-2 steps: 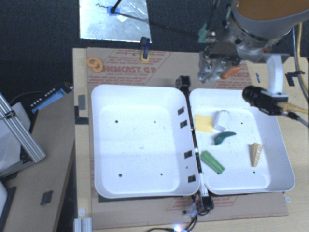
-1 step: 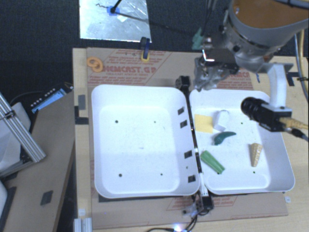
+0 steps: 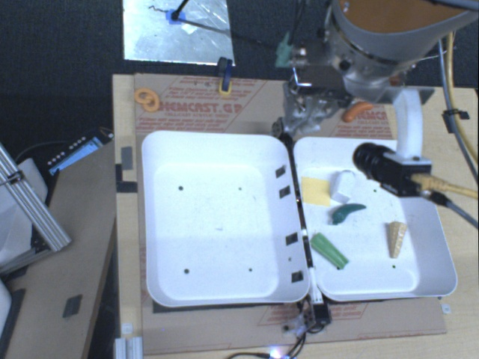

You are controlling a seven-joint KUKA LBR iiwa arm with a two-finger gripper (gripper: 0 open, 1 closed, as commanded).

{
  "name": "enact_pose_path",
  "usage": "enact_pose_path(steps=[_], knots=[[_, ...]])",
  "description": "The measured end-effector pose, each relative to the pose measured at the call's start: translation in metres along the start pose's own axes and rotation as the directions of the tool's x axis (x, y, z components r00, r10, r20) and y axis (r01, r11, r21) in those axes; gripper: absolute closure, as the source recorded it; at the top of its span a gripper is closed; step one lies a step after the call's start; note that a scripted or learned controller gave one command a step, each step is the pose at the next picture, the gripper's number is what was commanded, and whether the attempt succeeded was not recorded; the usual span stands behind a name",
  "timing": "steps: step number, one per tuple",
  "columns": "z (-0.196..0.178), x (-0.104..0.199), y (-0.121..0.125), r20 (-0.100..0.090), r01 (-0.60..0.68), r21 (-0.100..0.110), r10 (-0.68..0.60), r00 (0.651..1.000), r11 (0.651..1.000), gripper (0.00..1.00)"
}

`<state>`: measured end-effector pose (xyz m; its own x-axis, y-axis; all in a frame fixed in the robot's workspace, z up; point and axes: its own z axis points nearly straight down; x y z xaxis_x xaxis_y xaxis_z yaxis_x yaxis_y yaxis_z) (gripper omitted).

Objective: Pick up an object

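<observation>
Here a flat yellow block (image 3: 316, 191) lies beside a white piece (image 3: 342, 186).

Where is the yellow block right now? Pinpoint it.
The yellow block lies in the right bin, near its upper left corner by the divider, just left of the white piece and above the green stick.

Left bin (image 3: 213, 223) lies open; right bin (image 3: 430, 238) holds scattered objects.
</observation>
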<state>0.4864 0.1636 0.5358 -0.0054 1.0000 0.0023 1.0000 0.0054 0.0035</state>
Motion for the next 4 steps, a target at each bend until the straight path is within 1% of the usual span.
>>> enact_pose_path(steps=[1,2,3,4], knots=[[0.001,-0.057,0.067,0.003,-0.009,-0.002,0.009,1.0,1.0,1.0],[0.0,-0.026,-0.003,0.0,0.003,0.003,-0.003,1.0,1.0,1.0],[0.017,-0.097,0.049,0.004,-0.011,0.002,0.011,1.0,1.0,1.0],[-0.001,-0.069,-0.002,0.0,0.001,-0.001,-0.001,1.0,1.0,1.0]])
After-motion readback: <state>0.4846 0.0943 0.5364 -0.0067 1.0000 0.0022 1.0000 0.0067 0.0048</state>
